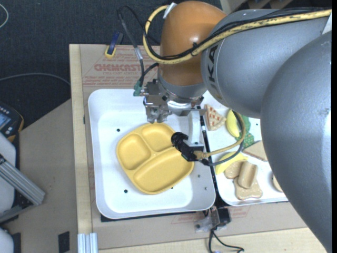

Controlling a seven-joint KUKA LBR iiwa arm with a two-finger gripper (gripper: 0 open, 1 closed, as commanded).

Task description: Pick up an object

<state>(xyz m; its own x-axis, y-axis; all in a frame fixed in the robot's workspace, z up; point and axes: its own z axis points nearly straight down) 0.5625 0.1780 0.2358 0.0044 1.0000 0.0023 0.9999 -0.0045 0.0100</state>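
Tray, yellow, three compartments, lies in left bin, long axis diagonal from upper left to lower right. Hand sits at tray's upper rim, just above it. Cannot tell hand state. Tray lies directly below-front of hand.

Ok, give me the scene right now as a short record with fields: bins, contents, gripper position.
left bin: holds a yellow divided tray
right bin: holds a pizza slice toy, a bone-shaped biscuit and other small items, partly hidden by the arm
gripper: low over the left bin, at the tray's far edge
grasp: cannot tell
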